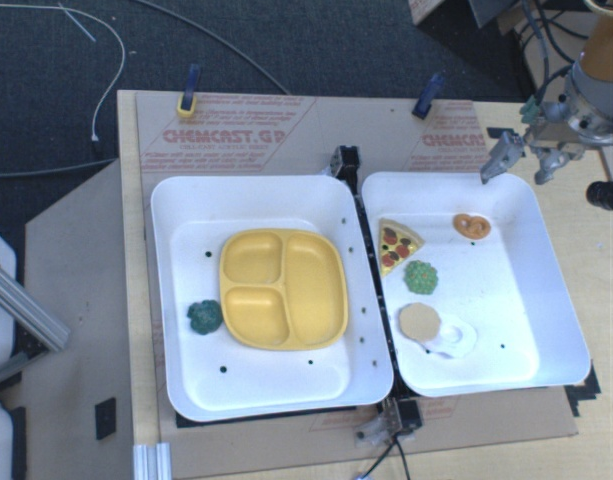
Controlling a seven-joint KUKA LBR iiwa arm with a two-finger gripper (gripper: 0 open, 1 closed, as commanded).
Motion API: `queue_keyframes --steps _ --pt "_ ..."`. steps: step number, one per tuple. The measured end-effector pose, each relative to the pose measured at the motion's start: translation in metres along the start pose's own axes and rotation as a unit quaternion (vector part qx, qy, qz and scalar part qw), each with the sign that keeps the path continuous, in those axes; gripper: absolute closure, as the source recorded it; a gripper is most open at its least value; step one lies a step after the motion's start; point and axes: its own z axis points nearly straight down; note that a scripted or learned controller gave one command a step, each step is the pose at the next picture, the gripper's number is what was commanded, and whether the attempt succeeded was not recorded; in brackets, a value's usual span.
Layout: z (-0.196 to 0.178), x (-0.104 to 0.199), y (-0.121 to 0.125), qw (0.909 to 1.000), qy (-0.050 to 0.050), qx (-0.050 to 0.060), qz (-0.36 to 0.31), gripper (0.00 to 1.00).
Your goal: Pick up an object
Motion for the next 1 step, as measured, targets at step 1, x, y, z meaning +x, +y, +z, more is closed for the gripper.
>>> queue_keyframes --steps 1 --pt "-0.0089 0.0008 0.0022 1.0 -0.001 -0.007 -0.002 0.0"
